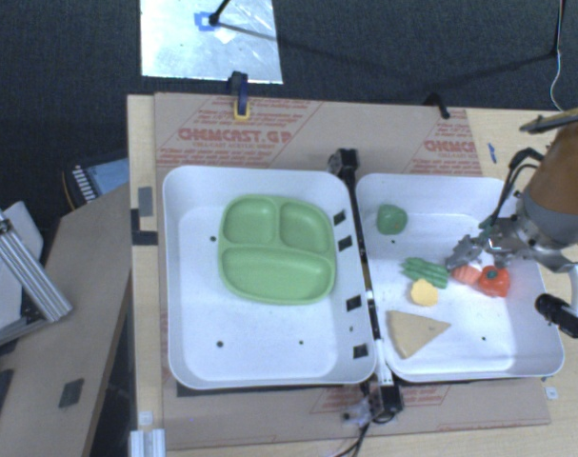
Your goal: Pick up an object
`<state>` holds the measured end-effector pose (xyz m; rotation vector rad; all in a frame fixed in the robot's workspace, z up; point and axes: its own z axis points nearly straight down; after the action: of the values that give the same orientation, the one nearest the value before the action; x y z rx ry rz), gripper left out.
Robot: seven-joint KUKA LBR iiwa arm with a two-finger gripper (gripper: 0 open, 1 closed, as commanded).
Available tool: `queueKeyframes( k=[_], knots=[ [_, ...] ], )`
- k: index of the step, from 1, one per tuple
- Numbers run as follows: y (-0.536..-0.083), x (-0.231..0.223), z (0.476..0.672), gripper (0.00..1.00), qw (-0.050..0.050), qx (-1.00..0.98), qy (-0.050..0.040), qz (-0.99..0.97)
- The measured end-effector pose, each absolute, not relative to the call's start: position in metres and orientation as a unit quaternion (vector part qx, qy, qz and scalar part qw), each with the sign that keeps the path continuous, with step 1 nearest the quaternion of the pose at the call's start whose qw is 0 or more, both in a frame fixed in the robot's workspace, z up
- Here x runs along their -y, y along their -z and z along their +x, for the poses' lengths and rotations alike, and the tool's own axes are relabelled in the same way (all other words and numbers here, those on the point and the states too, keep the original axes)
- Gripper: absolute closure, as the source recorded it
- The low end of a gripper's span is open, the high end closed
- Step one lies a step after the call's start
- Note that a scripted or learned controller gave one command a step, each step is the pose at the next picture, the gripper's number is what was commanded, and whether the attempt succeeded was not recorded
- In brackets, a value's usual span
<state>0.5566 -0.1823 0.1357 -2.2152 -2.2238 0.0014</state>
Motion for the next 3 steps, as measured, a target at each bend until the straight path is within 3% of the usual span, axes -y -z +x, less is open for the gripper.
queueKeyframes(
  k=[1,2,3],
  knots=[
    [-0.088,0.182,0.559,0.0,-0.001,0.707,0.0017,-0.707],
    [-0.103,0.184,0.562,1.0,-0.006,0.708,0.0036,-0.706],
    [-0.166,0.187,0.559,1.0,-0.003,0.708,0.0017,-0.706]
  ],
)
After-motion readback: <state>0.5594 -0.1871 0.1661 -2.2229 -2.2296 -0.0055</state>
